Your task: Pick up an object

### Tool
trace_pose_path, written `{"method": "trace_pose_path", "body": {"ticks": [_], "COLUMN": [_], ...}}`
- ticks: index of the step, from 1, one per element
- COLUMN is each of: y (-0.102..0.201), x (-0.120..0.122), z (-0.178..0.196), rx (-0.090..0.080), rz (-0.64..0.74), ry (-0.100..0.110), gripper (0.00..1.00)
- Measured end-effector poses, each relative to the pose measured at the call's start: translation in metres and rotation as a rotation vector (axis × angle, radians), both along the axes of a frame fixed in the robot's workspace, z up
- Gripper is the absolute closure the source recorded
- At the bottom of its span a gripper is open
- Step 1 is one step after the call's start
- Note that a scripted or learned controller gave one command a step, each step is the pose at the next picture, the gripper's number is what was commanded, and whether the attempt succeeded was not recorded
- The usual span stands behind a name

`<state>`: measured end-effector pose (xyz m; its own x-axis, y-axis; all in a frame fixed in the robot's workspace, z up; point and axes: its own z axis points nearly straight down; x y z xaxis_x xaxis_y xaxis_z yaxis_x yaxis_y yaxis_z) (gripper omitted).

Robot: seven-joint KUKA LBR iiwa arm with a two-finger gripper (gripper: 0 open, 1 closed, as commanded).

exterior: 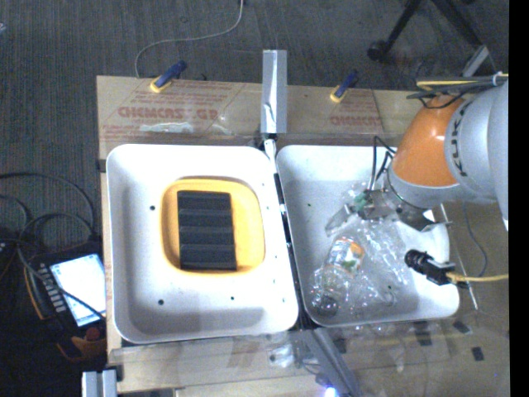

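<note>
A: Looking down from the fixed camera. Arm (450,151) reaching in from the right, orange band over the right bin (306,188). Gripper (382,205) low at that bin's upper middle, buried among crumpled clear plastic wrap (376,259). Can't tell whether spread or pressed together.

B: And the thing to pick?

A: Clear plastic bottle (337,267), lying in the right bin, below and left of the gripper, apart from it. Nothing visibly pinched.

B: Which way lying?

A: On its side, long axis slanting from upper right down to lower left, dark cap end toward the bin's near-left corner. Orange-green label around the middle.

B: Left bin (132,246)?

A: Holds a yellow tray (252,222) with a black ribbed block (207,230) set in it, long axis running near to far.
</note>
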<state>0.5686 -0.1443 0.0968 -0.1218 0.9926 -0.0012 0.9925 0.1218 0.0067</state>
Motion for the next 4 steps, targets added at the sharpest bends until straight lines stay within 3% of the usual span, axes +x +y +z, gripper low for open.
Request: {"method": "trace_pose_path", "body": {"ticks": [1,2,3,4], "y": [0.003,-0.028,0.004,-0.058], "x": [-0.038,-0.013,-0.034,0.008], "z": [-0.004,0.049,-0.005,0.014], "rx": [-0.010,0.000,-0.008,-0.002], "rz": [0.099,-0.029,0.025,-0.130], "ry": [-0.017,0.008,-0.010,0.008], "gripper": [0.00,0.00,0.00,0.00]}}
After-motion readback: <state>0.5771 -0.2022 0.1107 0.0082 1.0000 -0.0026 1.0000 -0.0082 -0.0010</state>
